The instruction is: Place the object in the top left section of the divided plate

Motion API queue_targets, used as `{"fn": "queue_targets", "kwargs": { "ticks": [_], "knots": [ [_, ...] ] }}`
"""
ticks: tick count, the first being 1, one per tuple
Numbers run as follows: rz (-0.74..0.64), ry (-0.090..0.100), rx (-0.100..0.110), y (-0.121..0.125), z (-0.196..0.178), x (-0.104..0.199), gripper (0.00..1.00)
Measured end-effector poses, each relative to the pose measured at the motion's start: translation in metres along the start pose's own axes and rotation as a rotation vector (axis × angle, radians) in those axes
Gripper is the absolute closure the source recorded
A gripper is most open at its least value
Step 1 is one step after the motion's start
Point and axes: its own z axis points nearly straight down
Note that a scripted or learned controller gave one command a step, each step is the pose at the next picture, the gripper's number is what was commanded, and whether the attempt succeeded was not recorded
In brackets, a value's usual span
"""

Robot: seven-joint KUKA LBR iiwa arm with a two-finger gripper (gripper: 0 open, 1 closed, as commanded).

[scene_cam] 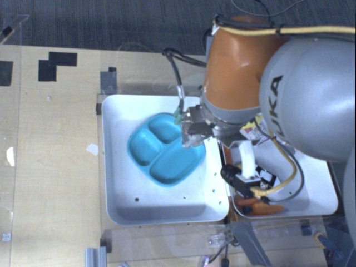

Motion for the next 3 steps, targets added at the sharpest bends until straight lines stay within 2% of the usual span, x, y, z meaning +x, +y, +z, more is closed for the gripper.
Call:
{"fn": "queue_targets", "kwargs": {
  "ticks": [1, 2, 3],
  "knots": [
    [0.130, 0.001, 0.001, -0.010, 0.187, 0.000, 1.00],
    [-0.370, -0.001, -0.003, 0.114, 0.146, -0.048, 1.00],
    [-0.216, 0.000, -0.002, 0.153, 0.068, -0.023, 1.00]
  ]
}}
